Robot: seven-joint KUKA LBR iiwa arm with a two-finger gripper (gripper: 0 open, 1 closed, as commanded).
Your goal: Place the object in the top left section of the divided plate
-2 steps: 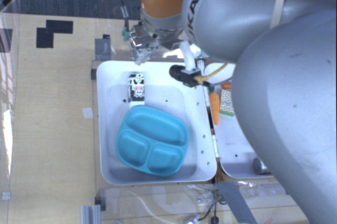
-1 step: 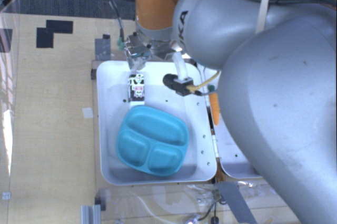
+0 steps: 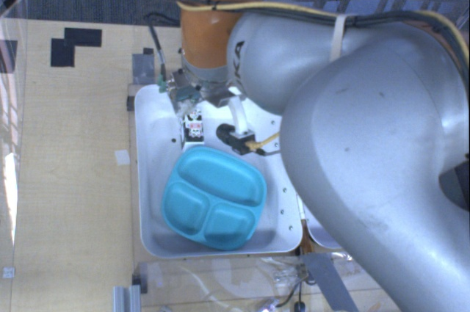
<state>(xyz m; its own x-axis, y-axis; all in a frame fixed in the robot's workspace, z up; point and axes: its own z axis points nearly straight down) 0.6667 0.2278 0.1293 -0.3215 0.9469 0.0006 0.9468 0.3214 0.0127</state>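
Note:
A light blue divided plate (image 3: 213, 197) lies in the left white bin (image 3: 150, 178), with one long section on its far side and two smaller ones on its near side. All three sections look bare. My gripper (image 3: 192, 121) hangs under the orange wrist band, just beyond the plate's far left rim and low over the bin floor. A small white, black and red piece (image 3: 194, 130) shows at its tip; I cannot tell whether it is a held object or part of the gripper.
The big grey arm covers most of the right bin (image 3: 323, 236), of which a corner shows. Black patches (image 3: 73, 45) mark the wooden bench at the far left. A clear panel stands along the left edge.

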